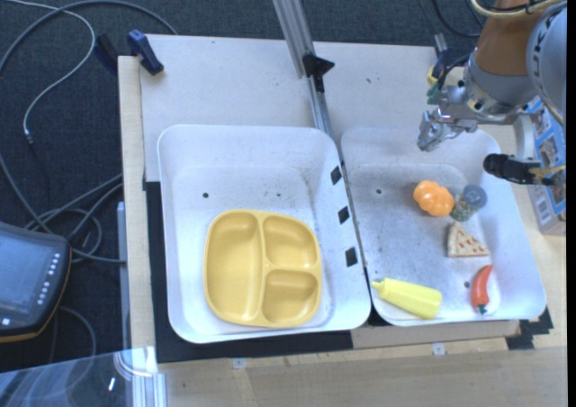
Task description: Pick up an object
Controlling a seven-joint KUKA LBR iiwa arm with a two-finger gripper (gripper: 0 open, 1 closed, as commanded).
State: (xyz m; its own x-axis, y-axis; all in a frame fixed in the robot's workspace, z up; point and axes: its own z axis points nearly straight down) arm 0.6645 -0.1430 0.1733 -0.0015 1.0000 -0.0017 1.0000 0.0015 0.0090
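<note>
Camera view: gripper [432, 137] hovers above orange fruit [433, 198]

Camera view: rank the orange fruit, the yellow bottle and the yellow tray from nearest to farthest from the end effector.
End effector sits over the right bin's far edge.
1. Orange fruit, right bin, just below it.
2. Yellow bottle, right bin's near left corner.
3. Yellow tray, left bin.

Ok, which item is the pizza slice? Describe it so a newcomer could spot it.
Look in the right-hand shallow white bin. Below the round orange fruit lies a small tan triangular pizza-slice toy. It is the only flat, three-cornered piece; the red chili pepper below it is long and thin.
</note>
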